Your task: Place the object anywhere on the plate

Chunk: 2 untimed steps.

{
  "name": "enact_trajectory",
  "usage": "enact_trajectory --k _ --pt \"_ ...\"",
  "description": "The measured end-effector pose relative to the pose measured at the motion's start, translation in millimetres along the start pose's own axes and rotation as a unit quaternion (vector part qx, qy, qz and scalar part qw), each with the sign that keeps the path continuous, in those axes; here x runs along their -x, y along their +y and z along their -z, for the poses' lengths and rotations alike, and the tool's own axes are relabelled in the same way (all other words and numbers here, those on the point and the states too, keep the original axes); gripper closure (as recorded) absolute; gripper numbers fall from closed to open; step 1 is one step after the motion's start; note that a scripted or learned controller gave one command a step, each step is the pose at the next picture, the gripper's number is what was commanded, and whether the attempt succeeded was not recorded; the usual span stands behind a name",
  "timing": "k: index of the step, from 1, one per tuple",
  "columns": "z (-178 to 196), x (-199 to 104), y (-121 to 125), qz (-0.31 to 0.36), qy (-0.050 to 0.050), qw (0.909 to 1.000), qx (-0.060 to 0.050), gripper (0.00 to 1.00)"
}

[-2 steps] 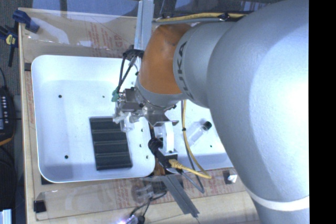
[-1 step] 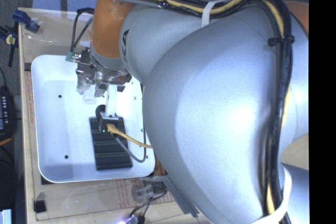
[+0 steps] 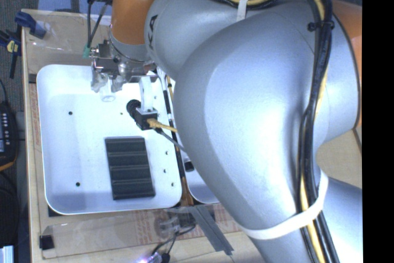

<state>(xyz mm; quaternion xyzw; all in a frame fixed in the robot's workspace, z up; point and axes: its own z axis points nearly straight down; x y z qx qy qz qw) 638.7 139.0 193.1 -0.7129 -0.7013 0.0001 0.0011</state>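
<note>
The big grey arm casing [image 3: 258,120] with its black-and-yellow cable fills the near right of the view, covering most of the right shallow white bin [image 3: 200,194] — just a curved corner of that bin shows at its near-left edge. In the left shallow white bin [image 3: 55,151], a dark grey ribbed rectangular plate [image 3: 129,167] lies flat near the bin's near-right corner, close to the near wall. Farther in, toward the bin's far edge, the orange band [image 3: 132,6] leads down to the two-finger gripper [image 3: 104,80], which hangs over the far-middle of the bin floor. Whether its fingers are apart or together cannot be told. A small, clear ring-like object [image 3: 109,97] — hard to make out — lies on the white floor just below the gripper, apart from the plate.
</note>
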Motion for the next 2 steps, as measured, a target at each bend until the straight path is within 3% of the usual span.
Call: enact_trajectory --k 1,2 --pt "6 4 -45 0.351 -0.001 0.9362 -0.002 1.00" --pt "-6 -73 -37 0.258 -0.001 0.9660 0.000 1.00"
